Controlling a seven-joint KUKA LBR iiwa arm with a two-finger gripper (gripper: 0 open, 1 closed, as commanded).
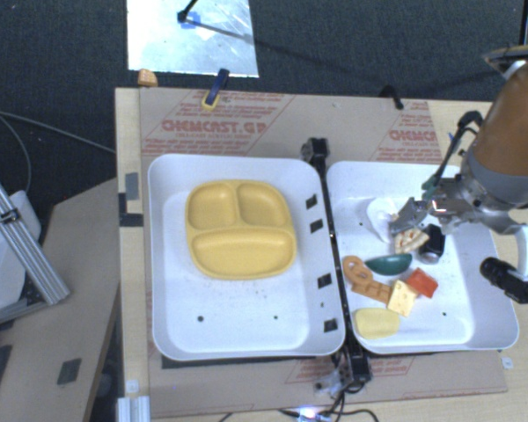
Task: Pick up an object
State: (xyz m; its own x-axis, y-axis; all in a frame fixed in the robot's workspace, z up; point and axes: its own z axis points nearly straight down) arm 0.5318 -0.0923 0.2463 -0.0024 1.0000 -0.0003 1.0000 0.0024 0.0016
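The right bin (484,319) holds a cluster of small objects: a white piece (380,213), a teal scoop-like piece (389,263), an orange flat piece (361,273), a red-orange block (422,282), a yellow block (402,298) and a pale yellow lump (377,323). My gripper (420,234) hangs low over the middle of this bin, just right of the white piece and above the teal one. A tan ridged item (410,239) lies right at its tip; whether it is held is unclear.
The left bin (167,323) holds a yellow divided plate (240,229). A black divider with clips (328,244) runs between the bins. The arm's grey body (510,148) looms over the right bin's far right side. A black fitting (502,275) sticks out at the right rim.
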